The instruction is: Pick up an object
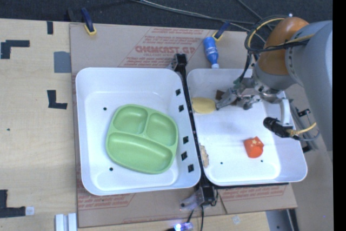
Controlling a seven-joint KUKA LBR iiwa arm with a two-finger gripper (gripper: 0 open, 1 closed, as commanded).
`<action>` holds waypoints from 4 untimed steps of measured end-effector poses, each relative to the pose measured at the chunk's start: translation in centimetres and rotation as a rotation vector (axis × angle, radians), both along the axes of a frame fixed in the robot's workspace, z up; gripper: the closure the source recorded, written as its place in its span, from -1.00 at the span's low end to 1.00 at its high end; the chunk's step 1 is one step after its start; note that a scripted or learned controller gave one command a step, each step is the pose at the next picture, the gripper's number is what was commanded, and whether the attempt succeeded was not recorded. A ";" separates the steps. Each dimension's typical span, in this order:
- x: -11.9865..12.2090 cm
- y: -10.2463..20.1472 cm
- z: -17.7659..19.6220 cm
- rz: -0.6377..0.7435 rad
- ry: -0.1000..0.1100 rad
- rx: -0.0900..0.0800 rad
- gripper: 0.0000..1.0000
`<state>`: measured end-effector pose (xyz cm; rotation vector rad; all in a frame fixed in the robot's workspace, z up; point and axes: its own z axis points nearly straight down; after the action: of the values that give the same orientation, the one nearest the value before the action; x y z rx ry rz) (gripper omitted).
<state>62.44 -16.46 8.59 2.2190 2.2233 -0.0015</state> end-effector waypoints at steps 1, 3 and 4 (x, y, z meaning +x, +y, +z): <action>0.1 0.0 1.1 0.001 -0.004 -0.003 1.00; 1.2 0.7 11.6 0.000 -0.004 0.000 1.00; 2.1 1.4 17.1 0.001 -0.005 0.000 1.00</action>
<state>64.51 -15.05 25.74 2.2158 2.2216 0.0040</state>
